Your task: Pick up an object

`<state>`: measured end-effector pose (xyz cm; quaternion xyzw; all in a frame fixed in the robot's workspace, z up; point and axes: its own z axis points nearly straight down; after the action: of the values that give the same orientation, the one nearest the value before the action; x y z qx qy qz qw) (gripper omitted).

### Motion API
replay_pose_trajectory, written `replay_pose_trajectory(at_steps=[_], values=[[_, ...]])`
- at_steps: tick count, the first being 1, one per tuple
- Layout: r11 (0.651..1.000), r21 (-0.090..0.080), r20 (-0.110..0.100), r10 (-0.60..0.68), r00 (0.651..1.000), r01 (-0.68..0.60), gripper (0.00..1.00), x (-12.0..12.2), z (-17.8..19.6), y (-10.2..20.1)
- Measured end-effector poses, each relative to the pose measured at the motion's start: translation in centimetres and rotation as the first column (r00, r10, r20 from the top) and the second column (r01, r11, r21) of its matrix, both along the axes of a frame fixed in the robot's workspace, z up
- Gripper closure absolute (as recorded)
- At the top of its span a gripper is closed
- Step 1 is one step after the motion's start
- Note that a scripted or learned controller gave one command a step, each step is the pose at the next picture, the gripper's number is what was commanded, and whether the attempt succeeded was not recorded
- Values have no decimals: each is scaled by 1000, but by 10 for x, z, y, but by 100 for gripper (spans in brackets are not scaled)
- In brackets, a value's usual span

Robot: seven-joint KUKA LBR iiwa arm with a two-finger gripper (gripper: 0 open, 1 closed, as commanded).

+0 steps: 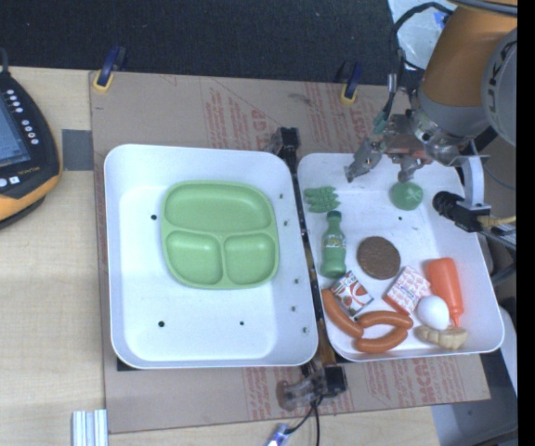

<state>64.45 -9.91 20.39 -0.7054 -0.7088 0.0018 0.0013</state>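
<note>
Above the right bin [490, 277], the gripper [387, 163] hangs with its fingers spread wide, holding nothing. A small green ball [405, 194] lies just beside it. The left bin [128, 249] holds a green divided plate [220, 233].

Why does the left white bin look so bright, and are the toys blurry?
In the camera view, light from above washes out the left white bin, so its floor glares around the green divided plate. The toy food in the right bin looks fairly sharp, like the green bottle and egg. The gripper looks slightly soft, casting faint shadow.
</note>
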Motion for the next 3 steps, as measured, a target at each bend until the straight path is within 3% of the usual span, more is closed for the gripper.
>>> replay_pose_trajectory(at_steps=[1,2,3], values=[[1000,-1,-4,0,1000,0,0,-39,-94,-60],[1000,0,-2,0,1000,0,0,-95,-113,-40],[1000,-1,-3,4,1000,-4,100,-95,-102,-41]])
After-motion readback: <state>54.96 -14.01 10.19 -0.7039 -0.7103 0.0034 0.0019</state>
